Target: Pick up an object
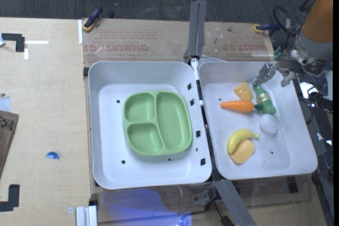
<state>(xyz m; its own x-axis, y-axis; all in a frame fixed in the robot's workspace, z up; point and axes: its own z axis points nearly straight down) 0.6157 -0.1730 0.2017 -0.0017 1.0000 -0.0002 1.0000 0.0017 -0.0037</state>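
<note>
Grey and orange, reaching in from the right, hovering with the hand [273,75] over the far edge of the right bin [296,164]; fingers looking spread somewhat, gripping nothing. Lying just below it in that bin: green bottle [265,101], carrot [238,106] touching it, yellow wedge [243,91], white egg [268,125], banana [239,139], orange chunk [244,153]. Sitting in the left bin [106,166]: green divided plate [158,123].
</note>
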